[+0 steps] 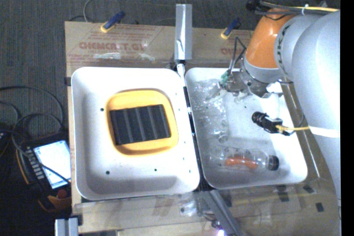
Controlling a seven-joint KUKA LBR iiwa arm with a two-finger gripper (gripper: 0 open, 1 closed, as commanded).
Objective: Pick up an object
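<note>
- Pincer (232,81) sat low over the far end of the right bin (300,173), under the wrist. Open or closed: could not tell. Nothing seen held.
- Nearest candidate was crumpled clear plastic (210,101), just beside the pincer along the bin's left wall; judged the likely target by closeness.
- Clear bottle (248,162) lay on its side at the near end, well apart.
- Left bin (83,96) held a yellow tray (142,121), flat and centred.
- Blue clamps (112,20) pinned the cardboard (110,44) behind, presumably against sliding.
</note>
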